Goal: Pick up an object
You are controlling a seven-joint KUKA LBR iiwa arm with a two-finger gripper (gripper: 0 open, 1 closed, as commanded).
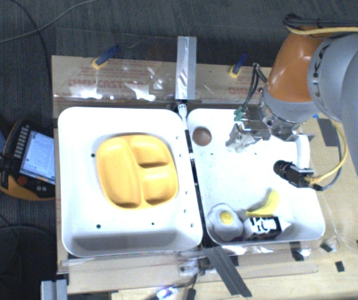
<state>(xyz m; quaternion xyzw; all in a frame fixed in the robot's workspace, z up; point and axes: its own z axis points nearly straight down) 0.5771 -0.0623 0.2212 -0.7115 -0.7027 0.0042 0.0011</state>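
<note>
Near the front edge of the right bin (304,167) lie the objects that could be picked: a yellow banana (265,202), lying at a slant, a black and white box (265,225) just below it and touching it, and a pale round container with a yellow spot on top (224,221) just beside the box, in the front left corner. A small brown ball (201,135) rests apart from them, at the back left of the same bin, close to the wall between the two bins. The gripper (240,136) is over the back part of the right bin, a little to the right of the brown ball and well apart from the banana group. Nothing is seen between its fingers; if they are spread or pressed together, I cannot tell, because they are too small and blurred. The grey arm with the orange band (304,61) comes in from the right. The left bin (79,130) holds a yellow divided tray (138,170) in its middle. A handheld control unit (29,161) lies on the floor to the left of the bench.
</note>
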